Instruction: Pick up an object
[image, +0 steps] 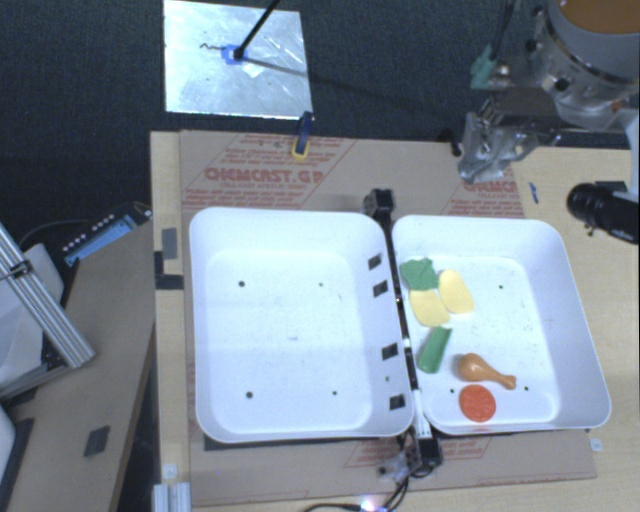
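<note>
My gripper (487, 160) hangs high above the bench, beyond the far edge of the right bin (560, 300), with nothing visible between its fingers. In that bin lie a green leafy piece (419, 272), two pale yellow pieces (456, 291) (430, 308), a dark green stick (434, 349), an orange-brown drumstick (485, 371) and a red disc (477, 403). All of them sit in the bin's left half, well below the gripper in the view.
The left bin (285, 320) stands beside the right one, joined along a black hinged divider (395, 300). A silver sheet (238, 60) lies beyond the bench. A yellow and blue clip (301, 140) sits at the cardboard's far edge.
</note>
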